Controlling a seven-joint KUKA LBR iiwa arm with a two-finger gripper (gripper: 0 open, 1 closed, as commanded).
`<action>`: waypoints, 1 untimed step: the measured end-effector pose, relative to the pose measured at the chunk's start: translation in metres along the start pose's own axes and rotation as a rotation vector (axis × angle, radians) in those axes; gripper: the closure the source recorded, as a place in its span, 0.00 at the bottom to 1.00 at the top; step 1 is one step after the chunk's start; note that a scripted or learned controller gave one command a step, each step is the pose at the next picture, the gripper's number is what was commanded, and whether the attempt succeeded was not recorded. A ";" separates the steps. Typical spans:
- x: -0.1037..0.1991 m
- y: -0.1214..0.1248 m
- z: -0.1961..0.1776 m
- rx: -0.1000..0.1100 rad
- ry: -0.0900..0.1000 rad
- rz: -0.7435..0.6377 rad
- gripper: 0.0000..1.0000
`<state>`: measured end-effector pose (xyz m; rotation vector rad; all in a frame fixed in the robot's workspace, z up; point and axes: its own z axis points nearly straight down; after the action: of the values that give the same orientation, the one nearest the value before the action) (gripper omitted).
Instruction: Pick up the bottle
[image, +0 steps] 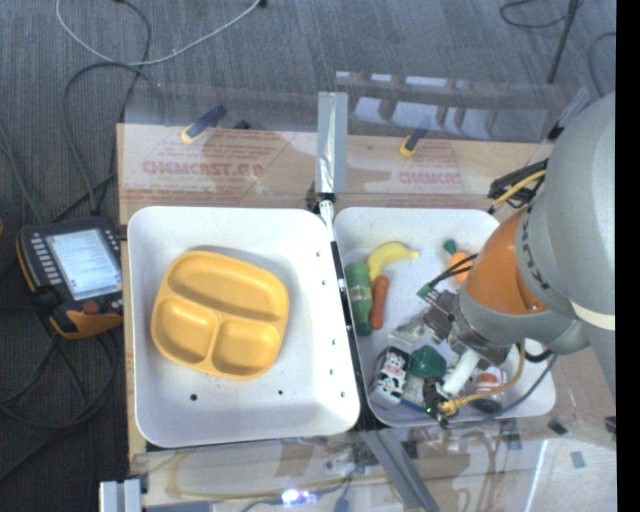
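A small white bottle (457, 377) with a dark green top (428, 361) lies tilted near the front of the right bin (405, 232). My gripper (440, 338) hangs low over that spot, right above the green top, and the grey wrist with its orange band (500, 272) hides the bin's right side. Whether the gripper touches the bottle cannot be made out.
In the right bin lie a yellow banana (390, 257), a green vegetable (357, 285), an orange carrot (379, 302), a small printed box (394, 372) and a small green piece (450, 244). The left bin (160, 410) holds a yellow divided tray (220, 313). A teach pendant (72, 268) sits off the bench's left.
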<state>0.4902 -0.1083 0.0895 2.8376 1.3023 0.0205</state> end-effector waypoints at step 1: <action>-0.029 0.071 0.003 0.012 0.000 0.007 0.00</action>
<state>0.5252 -0.1762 0.0885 2.8520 1.2975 0.0123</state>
